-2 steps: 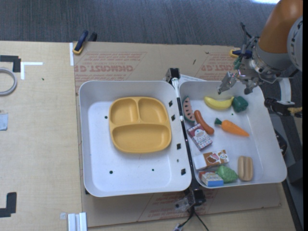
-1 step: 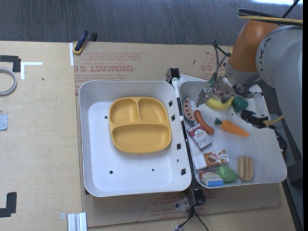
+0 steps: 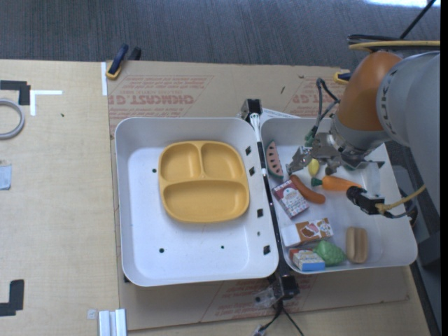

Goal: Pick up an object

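My gripper (image 3: 315, 162) hangs low over the back of the right bin (image 3: 402, 254), its fingers spread apart. A small yellow object (image 3: 313, 166) lies between the fingertips, with a gap on each side, so nothing is gripped. An orange carrot (image 3: 339, 183) lies just right of it, and a red sausage (image 3: 309, 190) just in front. A watermelon slice (image 3: 274, 159) rests by the bin's left wall.
A red-and-white carton (image 3: 290, 200), a brown packet (image 3: 313, 229), a green lump (image 3: 330, 252), a blue-and-white box (image 3: 306, 260) and a bun (image 3: 356, 245) lie toward the front of the right bin. The left bin (image 3: 140, 243) holds a yellow divided plate (image 3: 204, 180).
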